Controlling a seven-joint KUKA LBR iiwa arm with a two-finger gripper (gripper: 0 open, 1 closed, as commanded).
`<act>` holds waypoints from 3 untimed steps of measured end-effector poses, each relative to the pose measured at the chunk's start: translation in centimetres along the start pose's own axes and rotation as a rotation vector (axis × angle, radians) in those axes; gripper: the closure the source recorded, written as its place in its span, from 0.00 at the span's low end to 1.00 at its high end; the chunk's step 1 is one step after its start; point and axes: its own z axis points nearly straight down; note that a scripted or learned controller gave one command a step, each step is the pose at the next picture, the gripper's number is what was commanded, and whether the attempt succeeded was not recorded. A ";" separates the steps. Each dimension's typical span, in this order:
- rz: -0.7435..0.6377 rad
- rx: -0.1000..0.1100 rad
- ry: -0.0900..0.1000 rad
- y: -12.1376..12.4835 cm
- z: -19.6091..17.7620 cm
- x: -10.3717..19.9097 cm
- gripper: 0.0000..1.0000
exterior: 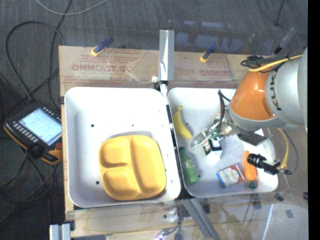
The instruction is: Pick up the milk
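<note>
We judged the milk (229, 176), lying flat near the right bin's (200, 96) front edge, a light, crushable carton best pinched across its narrow sides, while our gripper (206, 140), jaws spread and holding nothing, hung just beside it.

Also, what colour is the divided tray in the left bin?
Yellow; the tray shows clearly in the camera view.

Small milk carton (229, 176) flat on its side, right bin's near edge.
</note>
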 end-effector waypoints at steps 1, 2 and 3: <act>0.006 -0.023 -0.028 0.5 -1.5 -0.9 1.00; 0.006 -0.020 -0.026 0.4 -1.4 -0.8 0.00; 0.197 -0.002 -0.012 1.9 -0.3 -3.6 0.00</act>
